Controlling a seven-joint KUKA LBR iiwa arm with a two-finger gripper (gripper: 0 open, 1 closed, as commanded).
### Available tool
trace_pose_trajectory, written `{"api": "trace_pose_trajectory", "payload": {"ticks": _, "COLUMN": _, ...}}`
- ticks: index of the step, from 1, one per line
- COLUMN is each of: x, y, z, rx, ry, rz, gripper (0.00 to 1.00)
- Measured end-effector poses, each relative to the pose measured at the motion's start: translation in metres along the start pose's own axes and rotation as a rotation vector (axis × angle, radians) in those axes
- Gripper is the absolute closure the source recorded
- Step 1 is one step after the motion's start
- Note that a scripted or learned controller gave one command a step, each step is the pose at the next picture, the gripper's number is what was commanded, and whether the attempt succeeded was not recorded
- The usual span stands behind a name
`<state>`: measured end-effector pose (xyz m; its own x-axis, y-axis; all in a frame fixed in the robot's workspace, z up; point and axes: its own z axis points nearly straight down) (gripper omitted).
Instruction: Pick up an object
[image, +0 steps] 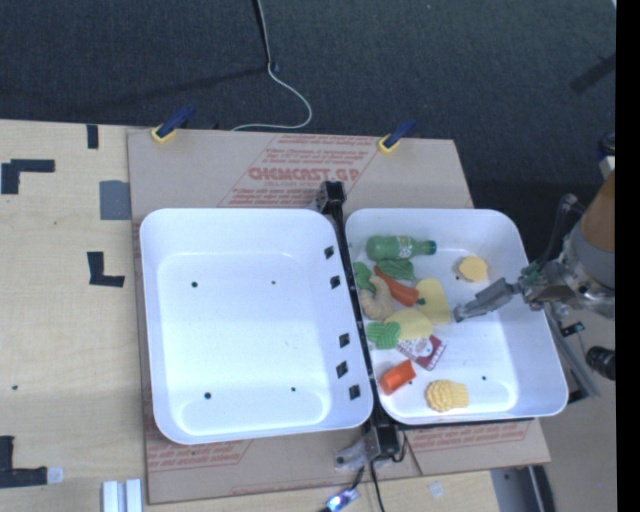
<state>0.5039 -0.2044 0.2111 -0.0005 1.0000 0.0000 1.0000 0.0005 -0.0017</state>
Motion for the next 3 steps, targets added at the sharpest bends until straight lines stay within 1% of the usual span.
{"api": "trace_pose_trajectory", "payload": {"ticks": 1, "x": 0.065, "y": 0.028, "z": 0.087, "rx": 0.008, "ry": 0.005, "rz": -0.006, "gripper": 0.00}}
{"api": "trace_pose_trajectory", "payload": {"ticks": 2, "x": 0.061, "y": 0.028, "z": 0.073, "rx": 0.002, "ry": 0.001, "rz": -0.002, "gripper": 1.00}}
{"api": "trace_pose_trajectory", "payload": {"ticks": 3, "x": 0.131, "y": 0.061, "z": 0.024, "rx": -0.006, "ry": 0.002, "rz": -0.009, "gripper": 1.00}}
